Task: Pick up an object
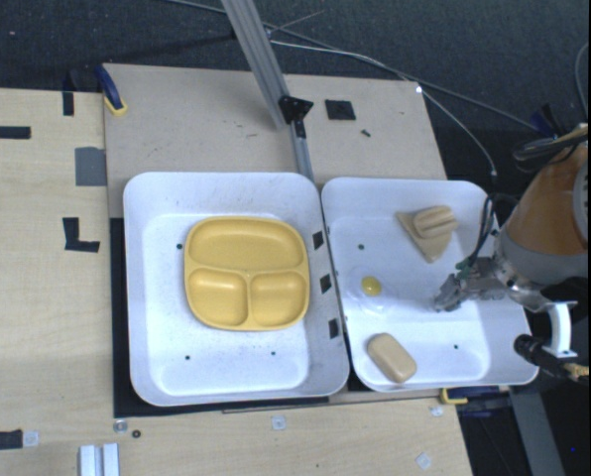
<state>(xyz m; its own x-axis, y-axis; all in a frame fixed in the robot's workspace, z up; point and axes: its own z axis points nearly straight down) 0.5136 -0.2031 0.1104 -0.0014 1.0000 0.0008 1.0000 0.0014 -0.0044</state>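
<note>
Hovering my gripper [452, 297] low over right white bin [414, 194], fingers' spread I cannot tell. Next: choosing between small yellow ball [372, 287] and tan oblong block [391, 356], descending.

You're looking at a robotics lab — plywood bench [236, 117] with black tape marks [75, 234], loose cables [454, 117], twin white bins [147, 266] side by side.

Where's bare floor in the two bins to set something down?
Left bin: strip below the yellow divided plate. Right bin: floor between the yellow ball and upper tan block. Crowded near the hand and lower tan block.
</note>
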